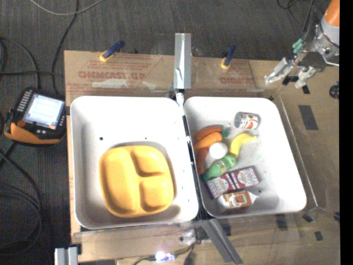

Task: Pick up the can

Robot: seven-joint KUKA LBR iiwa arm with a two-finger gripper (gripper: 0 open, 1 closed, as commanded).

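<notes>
gripper: two pale fingers spread apart, holding nothing, above the bench past the right bin's far right corner | small silver can with red label: lying on its side (near the yellow banana) in the right bin's far part

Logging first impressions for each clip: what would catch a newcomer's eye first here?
Probably the yellow divided tray, alone in the left bin. Next, the clutter in the right bin: the can lying at its far end, beside a banana and cartons. The gripper hangs outside the right bin's far right corner, holding nothing.
</notes>
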